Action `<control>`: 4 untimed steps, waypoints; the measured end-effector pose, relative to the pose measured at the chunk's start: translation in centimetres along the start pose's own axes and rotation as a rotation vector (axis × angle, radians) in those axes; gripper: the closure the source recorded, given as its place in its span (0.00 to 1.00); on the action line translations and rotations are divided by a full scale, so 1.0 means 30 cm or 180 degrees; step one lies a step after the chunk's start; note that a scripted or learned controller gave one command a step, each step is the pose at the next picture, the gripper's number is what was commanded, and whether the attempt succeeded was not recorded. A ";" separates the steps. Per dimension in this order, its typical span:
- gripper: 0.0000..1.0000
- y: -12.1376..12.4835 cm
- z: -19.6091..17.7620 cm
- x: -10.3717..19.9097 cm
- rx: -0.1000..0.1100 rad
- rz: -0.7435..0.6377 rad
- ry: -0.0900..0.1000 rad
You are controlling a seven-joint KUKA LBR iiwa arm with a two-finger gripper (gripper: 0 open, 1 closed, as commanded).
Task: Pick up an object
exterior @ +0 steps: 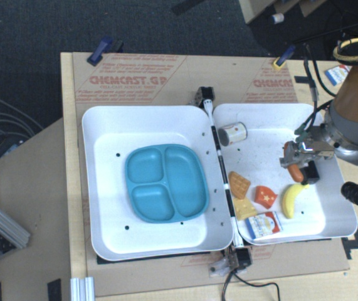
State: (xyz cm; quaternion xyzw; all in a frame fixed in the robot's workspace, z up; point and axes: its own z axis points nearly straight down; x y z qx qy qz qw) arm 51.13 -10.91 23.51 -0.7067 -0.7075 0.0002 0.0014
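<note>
My gripper [302, 167] hangs over the right bin [335, 227], near its right side, under the grey arm with the orange band. A small orange-red piece [296, 174] sits right at the gripper's lower end, touching or nearly touching it. I cannot tell whether it is gripped or just lying beneath. Just below it lies a yellow banana [291, 200], with a red fruit [265, 196] to its left. A tan cracker-like piece [239, 184], a yellow wedge [246, 210] and a small printed carton [264, 224] lie toward the bin's front left.
A small silver can [232, 132] lies on its side at the right bin's back left corner. The left bin [103, 137] holds a blue divided plate [165, 182]. A black divider rail [219, 162] runs between the bins. Cables hang off the bench at the right.
</note>
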 end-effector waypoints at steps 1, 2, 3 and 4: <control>1.00 -0.078 -0.041 0.235 0.0004 -0.0001 0.0001; 1.00 -0.107 -0.109 0.468 -0.0007 -0.0001 -0.0003; 1.00 -0.108 -0.087 0.535 0.0004 0.0002 -0.0004; 1.00 0.096 -0.050 0.388 -0.0008 0.0007 -0.0009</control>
